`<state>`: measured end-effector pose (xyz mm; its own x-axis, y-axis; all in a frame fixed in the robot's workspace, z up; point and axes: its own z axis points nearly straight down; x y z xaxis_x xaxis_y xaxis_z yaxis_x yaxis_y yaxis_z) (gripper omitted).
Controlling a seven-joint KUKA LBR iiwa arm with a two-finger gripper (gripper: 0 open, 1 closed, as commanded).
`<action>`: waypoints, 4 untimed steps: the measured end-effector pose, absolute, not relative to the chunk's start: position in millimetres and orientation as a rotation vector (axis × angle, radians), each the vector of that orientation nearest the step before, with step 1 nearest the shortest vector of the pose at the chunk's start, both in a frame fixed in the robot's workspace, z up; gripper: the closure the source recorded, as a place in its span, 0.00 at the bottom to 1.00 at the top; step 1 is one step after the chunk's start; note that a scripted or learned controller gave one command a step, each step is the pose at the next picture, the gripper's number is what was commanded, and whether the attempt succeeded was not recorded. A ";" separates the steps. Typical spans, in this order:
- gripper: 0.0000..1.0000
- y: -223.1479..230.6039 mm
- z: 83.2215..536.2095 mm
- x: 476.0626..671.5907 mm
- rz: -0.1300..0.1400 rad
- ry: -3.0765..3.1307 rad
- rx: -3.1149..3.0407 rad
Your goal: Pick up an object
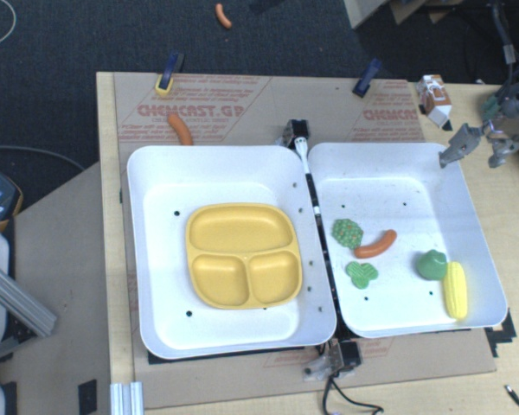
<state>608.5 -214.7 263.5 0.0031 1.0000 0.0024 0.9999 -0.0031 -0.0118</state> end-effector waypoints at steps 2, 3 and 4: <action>0.00 -220.5 210.3 609.6 0.005 -2.217 -2.218; 0.00 -212.2 148.8 609.2 0.005 -2.218 -2.214; 0.00 -217.4 104.2 607.7 0.004 -2.218 -2.218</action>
<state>607.7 -217.4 104.2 0.0003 1.0000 0.0017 1.0000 -0.0003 -0.0052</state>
